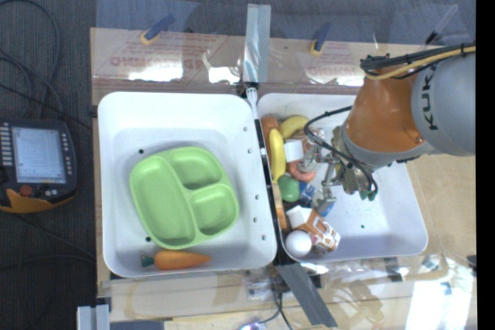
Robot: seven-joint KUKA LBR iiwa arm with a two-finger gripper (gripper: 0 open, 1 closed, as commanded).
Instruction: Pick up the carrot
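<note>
Carrot (pixel 182 260) lies lower left in the left bin (pixel 116 166); end effector (pixel 334 180), grip state unclear, hovers over right-bin clutter.

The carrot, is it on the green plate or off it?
Off it. The carrot lies flat on the floor of the left bin, just beside the near edge of the green divided plate, near the bin's front wall.
</note>
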